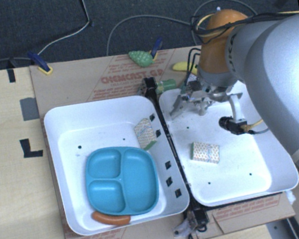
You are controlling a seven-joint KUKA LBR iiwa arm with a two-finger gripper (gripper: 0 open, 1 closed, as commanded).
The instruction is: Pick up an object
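Sausage (pixel 112 218): lying at the near wall of the left bin (pixel 65 159), touching the blue plate (pixel 121 180).
Plate: taking up most of the left bin's floor.
Sponge (pixel 205 151): sitting alone mid-floor in the right bin (pixel 274 177), with open white floor showing all around it.
Packet (pixel 145 131): leaning beside the divider between the bins.
Gripper (pixel 195 101): hanging over the right bin's far corner, well apart from the sponge; grip state cannot be made out.
Arm (pixel 268 61): covering the right bin's right side.
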